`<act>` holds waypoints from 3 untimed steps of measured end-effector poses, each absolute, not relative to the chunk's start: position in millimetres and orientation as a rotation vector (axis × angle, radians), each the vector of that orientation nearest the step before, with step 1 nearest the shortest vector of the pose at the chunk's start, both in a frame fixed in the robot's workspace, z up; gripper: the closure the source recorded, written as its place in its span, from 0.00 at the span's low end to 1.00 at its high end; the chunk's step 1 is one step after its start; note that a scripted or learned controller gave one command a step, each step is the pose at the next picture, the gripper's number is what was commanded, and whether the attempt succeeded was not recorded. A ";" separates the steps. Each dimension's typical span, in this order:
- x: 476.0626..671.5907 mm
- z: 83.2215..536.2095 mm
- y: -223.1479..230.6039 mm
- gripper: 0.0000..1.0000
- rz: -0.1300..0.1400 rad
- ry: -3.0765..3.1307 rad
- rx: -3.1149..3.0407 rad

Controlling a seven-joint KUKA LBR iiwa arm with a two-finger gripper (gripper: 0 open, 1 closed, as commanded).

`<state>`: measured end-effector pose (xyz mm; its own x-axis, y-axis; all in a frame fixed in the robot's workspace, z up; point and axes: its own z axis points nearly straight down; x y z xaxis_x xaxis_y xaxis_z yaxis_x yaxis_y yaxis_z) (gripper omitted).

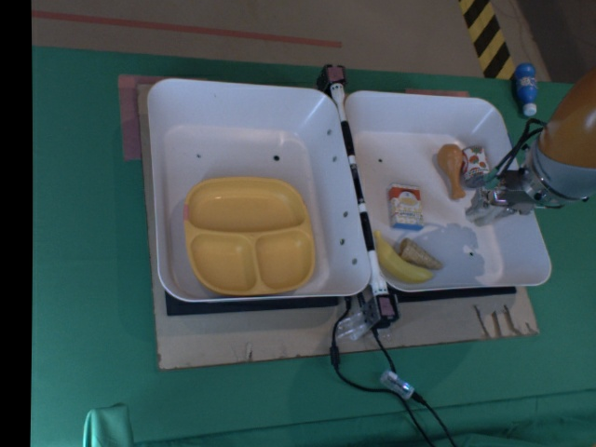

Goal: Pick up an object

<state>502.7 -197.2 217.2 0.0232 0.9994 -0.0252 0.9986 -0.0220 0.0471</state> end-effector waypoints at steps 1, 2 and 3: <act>594.0 188.1 -175.9 1.00 0.013 2.203 2.212; 660.6 187.8 -106.0 1.00 0.016 2.205 2.214; 659.8 187.1 -107.0 0.00 0.011 2.206 2.214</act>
<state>659.8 -107.0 187.1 0.0039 1.0000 -0.0067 0.9999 -0.0038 0.0165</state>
